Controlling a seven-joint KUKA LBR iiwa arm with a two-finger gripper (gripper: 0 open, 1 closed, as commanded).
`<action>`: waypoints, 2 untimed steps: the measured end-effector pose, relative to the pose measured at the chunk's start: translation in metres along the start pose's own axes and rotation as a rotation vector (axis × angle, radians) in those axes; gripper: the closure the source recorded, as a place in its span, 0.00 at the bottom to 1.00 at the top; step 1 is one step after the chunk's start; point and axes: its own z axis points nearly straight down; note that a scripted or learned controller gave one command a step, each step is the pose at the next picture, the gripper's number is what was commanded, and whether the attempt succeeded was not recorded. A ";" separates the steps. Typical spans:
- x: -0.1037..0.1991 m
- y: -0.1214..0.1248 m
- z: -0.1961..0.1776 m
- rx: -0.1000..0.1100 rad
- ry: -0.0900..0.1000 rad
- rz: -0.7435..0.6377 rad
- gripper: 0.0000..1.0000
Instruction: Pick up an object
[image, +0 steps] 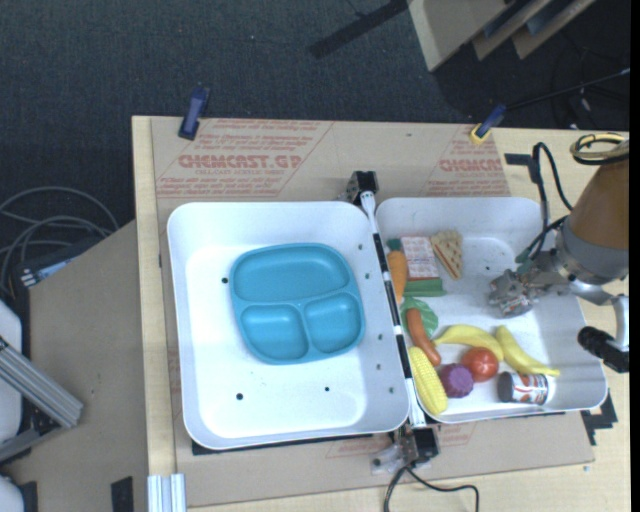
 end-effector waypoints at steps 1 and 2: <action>0.072 0.026 0.010 0.001 0.002 -0.002 1.00; 0.176 0.053 -0.090 0.002 0.003 -0.002 1.00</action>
